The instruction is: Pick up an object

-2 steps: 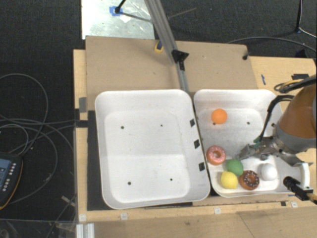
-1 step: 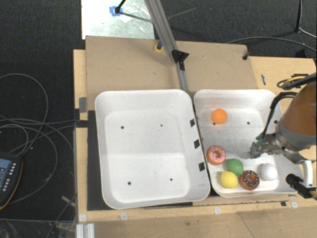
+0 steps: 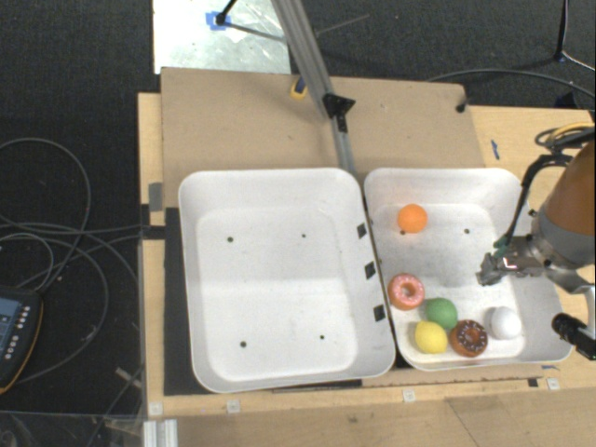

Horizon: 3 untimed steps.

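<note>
So along the bottom edge of the right bin [image 3: 535,352] there's a little cluster sitting together: a yellow ball [image 3: 430,337], a chocolate donut [image 3: 468,338] just right of it, and a white ball [image 3: 505,323] further right. Just above those a green ball [image 3: 441,311] is touching the yellow one, and a pink frosted donut [image 3: 406,291] is sitting up and left of the green ball, near the bin's left wall. The gripper [image 3: 494,270] is hanging over the right side of that bin, above the white ball and apart from it, nothing between its fingers that I can see; honestly can't tell if it's wide or narrow. An orange ball [image 3: 413,218] is lying alone higher up in the bin. The left bin [image 3: 200,277] is taking up the middle of the frame
</note>
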{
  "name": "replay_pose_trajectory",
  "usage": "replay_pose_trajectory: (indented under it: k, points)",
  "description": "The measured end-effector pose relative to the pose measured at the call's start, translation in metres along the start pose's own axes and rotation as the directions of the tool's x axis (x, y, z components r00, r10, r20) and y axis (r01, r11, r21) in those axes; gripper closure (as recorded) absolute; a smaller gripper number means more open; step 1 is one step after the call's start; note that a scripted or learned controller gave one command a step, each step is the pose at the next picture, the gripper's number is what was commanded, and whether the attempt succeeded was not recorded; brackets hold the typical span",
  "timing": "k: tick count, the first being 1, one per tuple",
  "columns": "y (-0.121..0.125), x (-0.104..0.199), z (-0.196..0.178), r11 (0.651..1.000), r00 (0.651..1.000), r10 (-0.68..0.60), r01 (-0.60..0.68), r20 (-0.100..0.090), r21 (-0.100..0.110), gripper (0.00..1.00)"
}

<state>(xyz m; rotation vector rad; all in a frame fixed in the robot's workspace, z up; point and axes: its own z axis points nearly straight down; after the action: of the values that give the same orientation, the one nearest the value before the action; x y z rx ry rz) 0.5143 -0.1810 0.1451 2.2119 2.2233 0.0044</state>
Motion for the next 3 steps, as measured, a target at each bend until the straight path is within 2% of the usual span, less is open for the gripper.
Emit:
replay_pose_trajectory:
  k: [2, 3]
  points:
    - [0.006, 0.001, -0.118, 1.000, 1.000, -0.001, 0.001, 0.001, -0.002, 1.00]
    - [0.002, 0.053, -0.124, 1.000, 1.000, -0.005, 0.005, -0.004, 0.003, 1.00]
